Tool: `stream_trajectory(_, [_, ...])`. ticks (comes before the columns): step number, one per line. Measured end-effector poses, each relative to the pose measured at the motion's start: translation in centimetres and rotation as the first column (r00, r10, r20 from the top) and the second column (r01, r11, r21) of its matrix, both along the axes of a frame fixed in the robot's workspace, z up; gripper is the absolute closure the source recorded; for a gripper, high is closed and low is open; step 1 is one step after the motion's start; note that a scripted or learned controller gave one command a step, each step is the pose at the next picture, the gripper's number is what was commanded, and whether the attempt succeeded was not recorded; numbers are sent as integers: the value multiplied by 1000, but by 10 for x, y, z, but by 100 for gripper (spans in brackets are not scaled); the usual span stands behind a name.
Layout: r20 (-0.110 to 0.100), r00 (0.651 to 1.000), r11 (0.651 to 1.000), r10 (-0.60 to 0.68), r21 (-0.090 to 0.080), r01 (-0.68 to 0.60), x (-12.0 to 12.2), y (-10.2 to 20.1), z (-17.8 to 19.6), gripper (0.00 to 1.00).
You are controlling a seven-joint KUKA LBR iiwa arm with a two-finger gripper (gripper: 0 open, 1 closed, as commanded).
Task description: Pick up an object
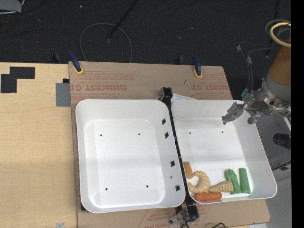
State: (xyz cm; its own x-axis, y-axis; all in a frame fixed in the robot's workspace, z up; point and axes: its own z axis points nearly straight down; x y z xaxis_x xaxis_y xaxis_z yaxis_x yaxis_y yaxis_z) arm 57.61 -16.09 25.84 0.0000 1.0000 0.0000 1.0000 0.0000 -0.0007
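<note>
The pale wood-grain table [33,141] fills the left side, with black rectangular patches [16,77] and a grey square patch [62,93] near its far edge. A brown cardboard sheet with red printed lettering [137,82] lies flat on it, held at its far edge by two blue-and-yellow clamps [75,65]. On the cardboard rest two shallow white plastic bins, the left bin [85,127] and the right bin [259,146], touching along a black joining strip [173,137].
</note>
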Motion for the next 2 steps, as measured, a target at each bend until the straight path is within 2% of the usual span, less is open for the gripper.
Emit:
stream_trajectory(1, [-6, 1000, 1000, 5, 2, -5, -56, 95, -74, 0])
stream_trajectory(2, [1, 1000, 1000, 6, 0, -6, 4, 167, -72, 0])
